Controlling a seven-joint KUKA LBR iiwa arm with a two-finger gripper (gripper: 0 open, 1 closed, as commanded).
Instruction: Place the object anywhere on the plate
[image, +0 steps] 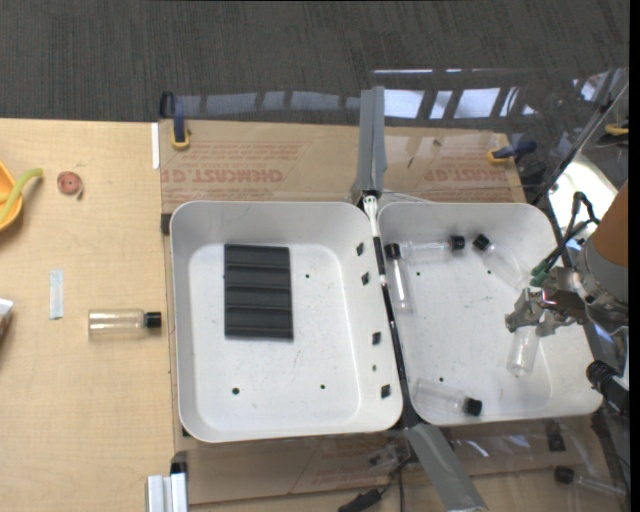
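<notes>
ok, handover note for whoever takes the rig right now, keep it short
Gripper: low over the right bin, near its right wall; a clear vial hangs from its tip, apparently pinched at the top end.
Plate: the dark ribbed slab in the left bin looks like the target; nothing lies on it.
Other clear vials with black caps lie in the right bin: two along the top, one by the divider, one at the bottom.
Done: pick, seemingly.
Left: carry the vial across the divider and set it on the slab.
</notes>
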